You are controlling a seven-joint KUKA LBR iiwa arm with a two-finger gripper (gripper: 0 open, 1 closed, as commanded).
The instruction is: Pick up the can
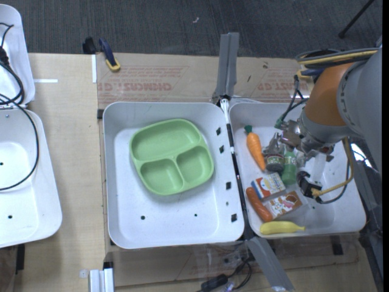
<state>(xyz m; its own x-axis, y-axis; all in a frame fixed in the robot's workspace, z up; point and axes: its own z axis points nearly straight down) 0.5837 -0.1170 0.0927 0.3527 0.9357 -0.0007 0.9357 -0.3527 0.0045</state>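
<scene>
The can (275,162) lies in the middle of the right bin (340,221), small and silvery with a dark label, just right of the carrot (254,149). My gripper (279,147) hangs directly over it, reaching down from the grey arm with the orange band (325,96). The gripper's body covers the can's upper part. A green object (289,172) touches the can's right side.
Below the can lie a small orange-and-white box (268,186), a red sausage (258,204), a second printed box (284,204) and a yellow banana (282,227). The left bin (112,181) holds a green divided plate (172,156). Cables loop by the arm's wrist.
</scene>
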